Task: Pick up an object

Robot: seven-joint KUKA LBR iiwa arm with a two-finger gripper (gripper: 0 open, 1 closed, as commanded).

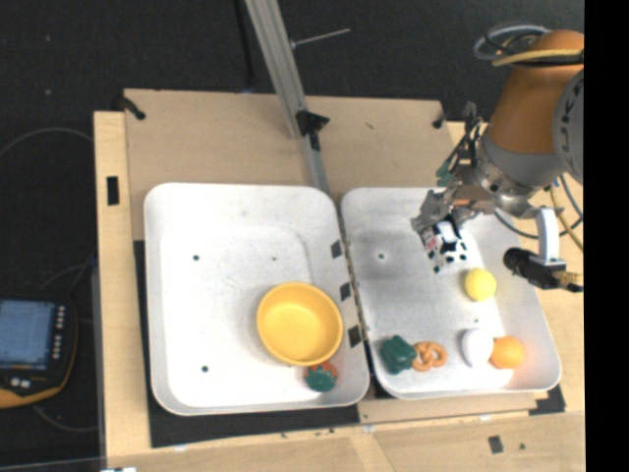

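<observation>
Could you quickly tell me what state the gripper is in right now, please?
Gripper: over the right bin, above the yellow ball; open or closed cannot be told.

Even overhead light, slightly soft focus.

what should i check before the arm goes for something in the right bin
1. Gripper is over the right bin, above its upper middle: ok.
2. Whether anything is already held: cannot tell, the view is too coarse there.
3. Nearest target, the yellow ball, sits apart from its neighbours: ok.
4. White object and orange ball touch near the bin's lower right corner, crowded for a clean grasp: not ok.
5. Green object and pretzel-shaped toy lie close together at the lower edge: not ok.
6. Yellow bowl stays in the left bin, out of the path: ok.
</observation>
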